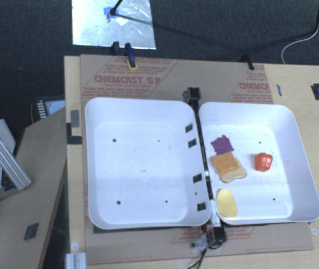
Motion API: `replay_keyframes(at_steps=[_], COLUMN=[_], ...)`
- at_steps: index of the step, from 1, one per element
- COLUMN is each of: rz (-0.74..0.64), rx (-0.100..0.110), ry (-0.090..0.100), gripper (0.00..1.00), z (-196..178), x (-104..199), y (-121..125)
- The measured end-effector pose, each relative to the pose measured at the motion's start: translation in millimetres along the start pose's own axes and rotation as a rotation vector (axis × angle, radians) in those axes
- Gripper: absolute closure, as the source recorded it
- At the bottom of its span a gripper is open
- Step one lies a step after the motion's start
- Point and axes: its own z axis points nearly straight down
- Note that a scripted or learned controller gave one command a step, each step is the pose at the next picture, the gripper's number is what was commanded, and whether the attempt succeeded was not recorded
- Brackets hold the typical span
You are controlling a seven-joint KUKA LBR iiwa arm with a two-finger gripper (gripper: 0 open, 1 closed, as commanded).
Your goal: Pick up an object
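Right bin: purple piece, toast slice and yellow piece crowd its left wall; red pepper sits apart, mid-floor.
Left bin: broad bare floor.
Gripper: cannot tell its state.

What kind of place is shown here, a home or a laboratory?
Most likely a robotics laboratory test bench. Two shallow white bins sit side by side on a cardboard sheet, small toy foods lie in the right bin, and cables cross the dark carpet.
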Motion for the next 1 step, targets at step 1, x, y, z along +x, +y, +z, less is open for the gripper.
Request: replay_keyframes(at_steps=[1], rz=[-0.012], rx=[0.017], ry=[0.007], gripper=[1.0], z=[117.7], x=[67.9], y=[5.4])
